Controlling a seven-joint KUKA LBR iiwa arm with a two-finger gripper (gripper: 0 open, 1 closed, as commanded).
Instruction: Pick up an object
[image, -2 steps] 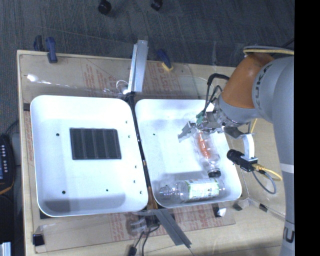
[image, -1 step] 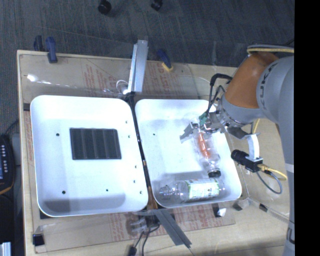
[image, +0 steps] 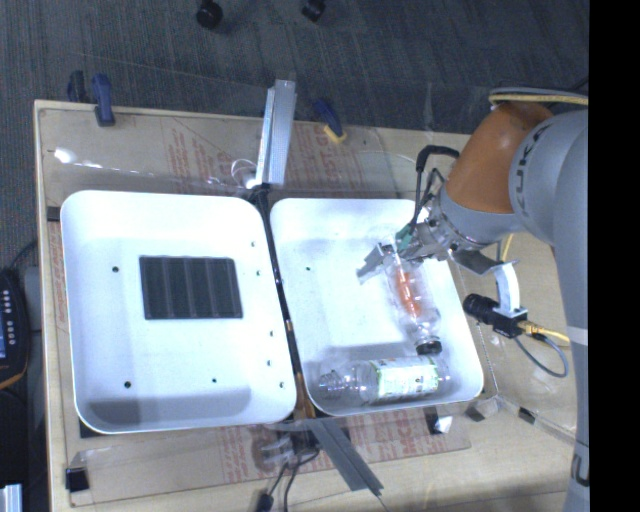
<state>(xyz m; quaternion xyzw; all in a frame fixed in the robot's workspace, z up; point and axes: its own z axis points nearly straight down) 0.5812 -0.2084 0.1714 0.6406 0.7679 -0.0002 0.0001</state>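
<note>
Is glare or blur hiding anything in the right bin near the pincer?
Camera view: the right bin floor is bright and washed out, so the clear bottle under the pincer shows faint edges; the pincer is small and soft, its state unreadable; the labelled bottle by the near wall reads clearly; the left bin shows a grey shadow at its near edge.

Two bottles (image: 412, 300) crowd the right bin's (image: 320, 300) right side.

Robotics lab: clamped bench (image: 60, 300), white bins (image: 80, 300), carpet (image: 150, 40).
</note>
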